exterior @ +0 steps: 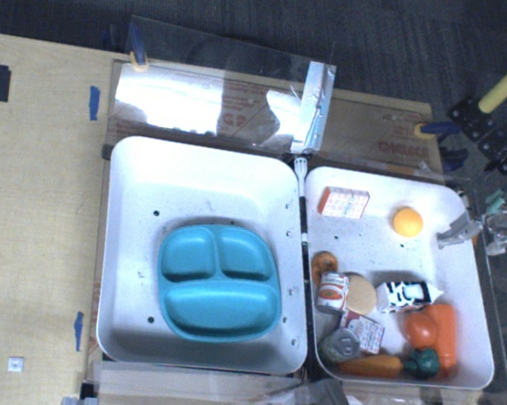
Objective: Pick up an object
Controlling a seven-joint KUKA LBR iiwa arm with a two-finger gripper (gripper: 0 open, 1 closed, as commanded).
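**Two white bins seen from above, gripper at the far right edge**

On a pale wooden bench, the left bin [144, 182] holds a blue divided tray [219, 281] lying flat toward its near side. Touching it on the right, the right bin [377, 188] carries a scatter of small things. A small orange-and-white box [343, 202] lies near its far wall, with a yellow ball [408, 221] just beside it to the right. Nearer the front sit a small can [332, 291], a black-and-white carton [406, 294], a red-orange bottle [432, 330] and a carrot [373, 364] along the front wall. At the bin's far right rim, the gripper [463, 231] sits above the wall, apart from every object; whether its fingers are spread or closed cannot be told.
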